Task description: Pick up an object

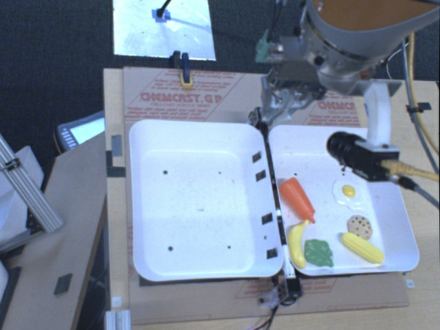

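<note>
White bins (199,205) side by side on cardboard-topped bench (206,91); dark floor behind; jaws (278,108) state unclear.

The grey arm (344,40) hangs above the bench's far edge.

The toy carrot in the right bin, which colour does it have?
The toy carrot is orange-red, seen clearly in the camera view from above.
</note>
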You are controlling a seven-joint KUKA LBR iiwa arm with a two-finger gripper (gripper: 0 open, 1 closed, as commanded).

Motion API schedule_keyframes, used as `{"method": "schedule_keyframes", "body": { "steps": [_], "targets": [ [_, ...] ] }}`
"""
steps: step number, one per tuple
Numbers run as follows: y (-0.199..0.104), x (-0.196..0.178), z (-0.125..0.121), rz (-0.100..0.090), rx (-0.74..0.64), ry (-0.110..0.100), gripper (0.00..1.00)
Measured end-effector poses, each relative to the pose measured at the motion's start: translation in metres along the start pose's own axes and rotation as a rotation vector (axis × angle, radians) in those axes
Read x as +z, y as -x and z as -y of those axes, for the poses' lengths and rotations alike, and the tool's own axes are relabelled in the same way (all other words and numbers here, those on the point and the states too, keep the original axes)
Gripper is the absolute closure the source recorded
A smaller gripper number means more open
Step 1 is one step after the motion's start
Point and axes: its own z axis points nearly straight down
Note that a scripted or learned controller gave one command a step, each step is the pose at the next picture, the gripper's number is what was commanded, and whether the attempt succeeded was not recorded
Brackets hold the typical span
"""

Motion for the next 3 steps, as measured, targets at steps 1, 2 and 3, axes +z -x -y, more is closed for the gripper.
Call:
{"method": "schedule_keyframes", "body": {
  "steps": [1, 2, 3],
  "targets": [
    [-0.047, 0.002, -0.051, 0.001, 0.002, 0.001, 1.00],
    [-0.075, 0.106, -0.030, 0.006, 0.001, -0.013, 1.00],
    [-0.074, 0.028, -0.053, 0.000, 0.006, 0.002, 1.00]
  ]
}}
